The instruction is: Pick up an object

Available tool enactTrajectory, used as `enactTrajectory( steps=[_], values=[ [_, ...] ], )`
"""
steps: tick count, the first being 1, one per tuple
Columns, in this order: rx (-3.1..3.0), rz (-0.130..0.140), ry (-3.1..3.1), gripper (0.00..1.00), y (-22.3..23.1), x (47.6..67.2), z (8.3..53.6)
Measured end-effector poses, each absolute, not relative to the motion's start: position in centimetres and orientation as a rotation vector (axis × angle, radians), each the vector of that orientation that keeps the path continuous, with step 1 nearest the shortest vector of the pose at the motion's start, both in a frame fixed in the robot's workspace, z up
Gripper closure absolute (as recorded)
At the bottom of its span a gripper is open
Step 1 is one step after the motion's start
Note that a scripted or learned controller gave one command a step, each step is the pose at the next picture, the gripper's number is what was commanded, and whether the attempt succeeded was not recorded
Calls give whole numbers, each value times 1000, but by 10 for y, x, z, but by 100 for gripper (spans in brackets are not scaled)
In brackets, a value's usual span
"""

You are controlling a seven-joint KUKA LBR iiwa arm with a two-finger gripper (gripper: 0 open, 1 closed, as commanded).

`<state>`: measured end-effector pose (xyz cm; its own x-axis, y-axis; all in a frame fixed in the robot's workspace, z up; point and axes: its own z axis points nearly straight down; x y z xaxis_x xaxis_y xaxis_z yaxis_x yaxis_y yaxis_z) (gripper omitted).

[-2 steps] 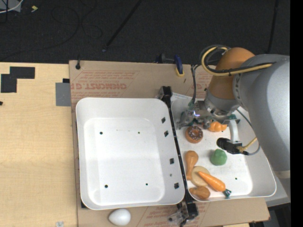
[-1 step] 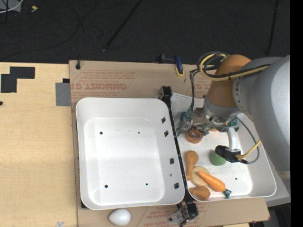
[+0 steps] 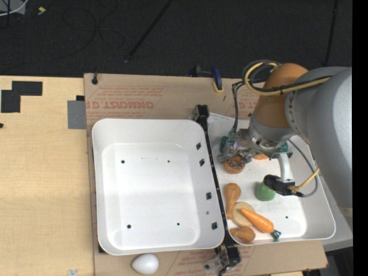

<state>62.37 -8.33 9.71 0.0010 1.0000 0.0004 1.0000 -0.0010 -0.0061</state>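
White egg (image 3: 145,264) on bench front, pincer (image 3: 234,154) over brown object (image 3: 234,165)

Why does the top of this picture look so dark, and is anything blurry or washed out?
Camera view: the background above the bench is unlit, nearly black. The left bin is bright, close to washed out, with soft shadow along its walls. The gripper looks smeared and hard to read; the carrot is fairly sharp.

A pale wooden tabletop (image 3: 40,171) spreads left under even light. Beyond it lies a dark floor (image 3: 144,27) crossed by thin cables (image 3: 150,25). Black patches (image 3: 23,94) mark the wood.
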Motion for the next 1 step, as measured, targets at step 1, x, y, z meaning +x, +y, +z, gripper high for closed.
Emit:
enactTrajectory(
  steps=[1],
  values=[
    [-2204, -31, -2219, 100, -22, 639, 151]
  ],
)
